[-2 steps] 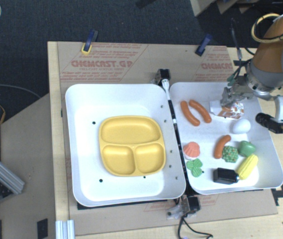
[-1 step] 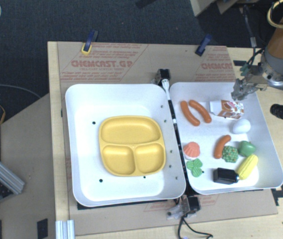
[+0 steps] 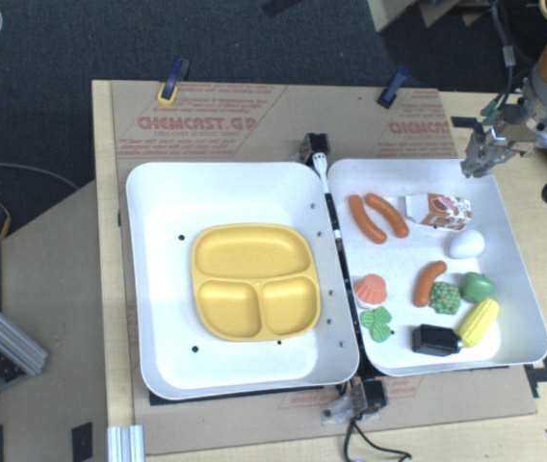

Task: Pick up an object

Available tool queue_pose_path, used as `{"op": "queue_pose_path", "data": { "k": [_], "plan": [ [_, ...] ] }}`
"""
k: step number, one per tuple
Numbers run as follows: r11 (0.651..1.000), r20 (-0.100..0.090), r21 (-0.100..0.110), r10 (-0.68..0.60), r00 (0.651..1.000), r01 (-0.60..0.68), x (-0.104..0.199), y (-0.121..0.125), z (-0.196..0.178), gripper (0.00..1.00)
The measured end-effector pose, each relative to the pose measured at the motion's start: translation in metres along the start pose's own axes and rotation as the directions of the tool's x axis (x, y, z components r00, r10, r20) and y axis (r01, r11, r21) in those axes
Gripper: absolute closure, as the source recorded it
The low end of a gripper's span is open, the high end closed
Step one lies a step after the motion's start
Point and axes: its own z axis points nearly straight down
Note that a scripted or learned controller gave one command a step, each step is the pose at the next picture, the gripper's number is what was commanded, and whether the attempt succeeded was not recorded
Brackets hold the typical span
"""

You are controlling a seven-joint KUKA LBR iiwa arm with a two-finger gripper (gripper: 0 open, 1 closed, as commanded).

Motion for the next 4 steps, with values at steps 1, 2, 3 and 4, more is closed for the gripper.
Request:
{"op": "queue_pose_path", "data": {
  "k": [1, 2, 3, 4],
  "plan": [
    [1.0, -0.005, 0.01, -0.003, 1.0, 0.003, 0.045, -0.008, 0.004, 1.0],
    [1.0, -0.005, 0.011, -0.003, 1.0, 0.003, 0.089, -0.031, -0.006, 1.0],
    [1.0, -0.004, 0.012, -0.001, 1.0, 0.001, 0.109, -0.045, -0.003, 1.0],
    [1.0, -0.003, 0.005, 0.0, 1.0, 0.0, 0.108, -0.037, -0.006, 1.0]
  ]
}}
